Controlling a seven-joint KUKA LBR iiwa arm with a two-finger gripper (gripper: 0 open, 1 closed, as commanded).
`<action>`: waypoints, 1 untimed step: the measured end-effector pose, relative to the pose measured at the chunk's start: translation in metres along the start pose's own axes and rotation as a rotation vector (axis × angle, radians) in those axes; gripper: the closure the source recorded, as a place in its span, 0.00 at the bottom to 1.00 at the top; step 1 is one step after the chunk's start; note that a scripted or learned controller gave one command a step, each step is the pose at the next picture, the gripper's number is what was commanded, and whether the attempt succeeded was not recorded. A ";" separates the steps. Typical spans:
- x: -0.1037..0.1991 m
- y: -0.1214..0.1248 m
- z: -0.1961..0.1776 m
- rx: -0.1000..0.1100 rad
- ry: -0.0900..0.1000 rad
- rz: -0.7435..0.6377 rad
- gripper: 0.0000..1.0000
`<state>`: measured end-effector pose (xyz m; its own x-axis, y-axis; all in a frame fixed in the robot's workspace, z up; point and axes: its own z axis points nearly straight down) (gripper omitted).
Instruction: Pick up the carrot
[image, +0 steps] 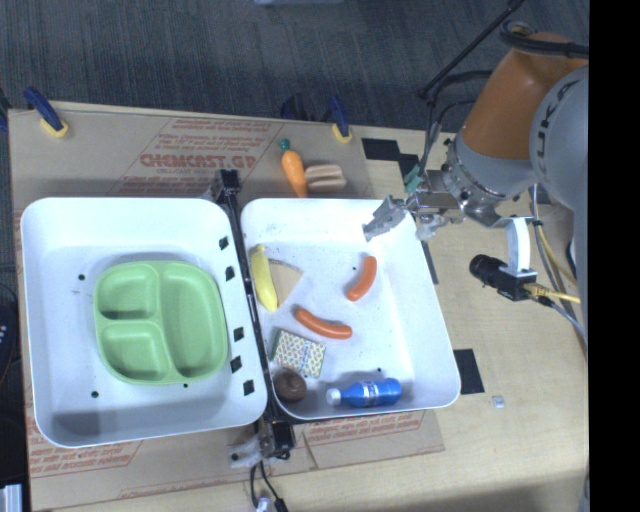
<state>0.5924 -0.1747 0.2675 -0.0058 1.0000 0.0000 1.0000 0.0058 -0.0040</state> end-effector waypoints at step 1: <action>0.017 0.030 0.139 0.003 0.002 0.234 0.00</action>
<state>0.6218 -0.1577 0.1281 0.2263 0.9741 0.0008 0.9740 -0.2263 -0.0067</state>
